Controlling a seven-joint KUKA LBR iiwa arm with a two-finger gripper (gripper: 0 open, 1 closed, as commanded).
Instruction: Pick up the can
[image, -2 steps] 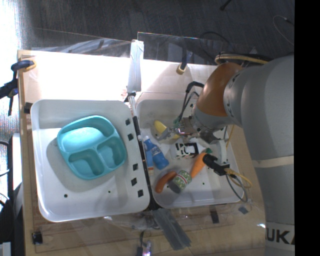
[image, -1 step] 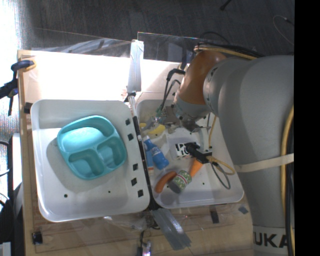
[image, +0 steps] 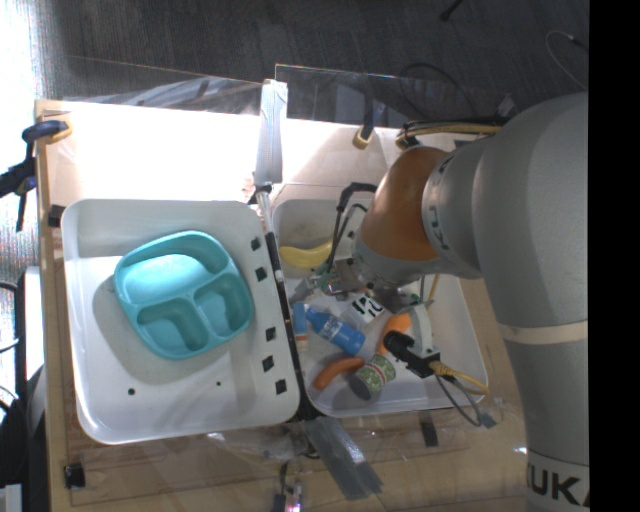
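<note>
Grey and bulky, the arm (image: 520, 250) reaches in from the right and bends down over the right bin (image: 470, 330), its orange band (image: 395, 205) sitting just above the wrist. The gripper (image: 345, 285) hangs low over the middle of that bin, among the clutter, and its tips are hidden by the wrist and the things around it, so I cannot tell how they stand. The can (image: 373, 376) lies on its side near the front edge of the right bin, its green label and pale end turned toward the camera; it lies apart from the gripper, nearer the camera and a little to the right, with nothing closed around it. Just left of the can, touching or nearly so, lies an orange carrot-like piece (image: 335, 371). Between the can and the gripper lies a blue bottle (image: 330, 329), tilted across the bin floor. A yellow banana (image: 305, 255) rests at the far side of the bin, beside the gripper. In the left bin (image: 100, 400) sits a turquoise divided plate (image: 183, 294) with three compartments.
</note>
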